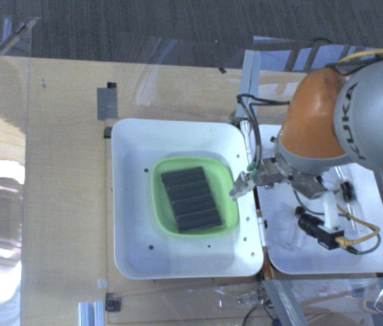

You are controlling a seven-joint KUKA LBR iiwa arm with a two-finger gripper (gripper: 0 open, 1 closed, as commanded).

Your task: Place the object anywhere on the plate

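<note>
A green square plate (159,182) with rounded corners sits in the middle of the left white bin (130,155). A dark grey ribbed rectangular block (190,199) lies flat on the plate, slightly turned, apart from the gripper. My gripper (240,185) hangs just over the plate's right rim, close to the wall between the two bins. Nothing shows in its grasp. The grey arm with its orange band (314,124) reaches in from the right above the right bin.
The right white bin (375,250) is largely covered by the arm and wrist. A metal post (249,80) stands behind the bins. Bare wooden bench (62,202) lies to the left, with small grey brackets at the bin corners.
</note>
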